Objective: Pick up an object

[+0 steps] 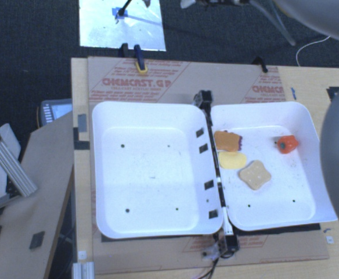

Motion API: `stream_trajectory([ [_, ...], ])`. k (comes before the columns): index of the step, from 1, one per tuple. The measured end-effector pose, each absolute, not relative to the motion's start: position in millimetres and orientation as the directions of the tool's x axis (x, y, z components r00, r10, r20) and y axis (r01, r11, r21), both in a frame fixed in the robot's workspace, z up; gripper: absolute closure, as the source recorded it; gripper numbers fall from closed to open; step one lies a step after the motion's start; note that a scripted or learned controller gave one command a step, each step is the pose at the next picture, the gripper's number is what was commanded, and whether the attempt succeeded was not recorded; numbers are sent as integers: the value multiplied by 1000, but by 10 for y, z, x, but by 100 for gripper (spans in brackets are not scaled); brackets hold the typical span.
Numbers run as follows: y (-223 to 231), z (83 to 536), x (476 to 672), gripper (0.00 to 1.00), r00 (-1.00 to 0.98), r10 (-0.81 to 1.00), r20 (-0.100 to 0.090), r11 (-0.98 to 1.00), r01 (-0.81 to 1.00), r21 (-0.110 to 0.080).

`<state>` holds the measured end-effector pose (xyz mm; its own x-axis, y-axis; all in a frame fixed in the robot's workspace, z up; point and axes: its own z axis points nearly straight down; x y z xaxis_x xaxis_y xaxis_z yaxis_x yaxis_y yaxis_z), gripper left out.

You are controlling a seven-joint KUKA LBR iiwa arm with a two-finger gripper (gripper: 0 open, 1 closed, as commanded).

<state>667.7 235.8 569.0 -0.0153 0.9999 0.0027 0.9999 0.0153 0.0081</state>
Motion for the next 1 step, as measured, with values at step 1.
stream_trajectory([
  [1, 2364, 5804, 6675, 100, -19, 1000, 3, 19, 1000, 11],
])
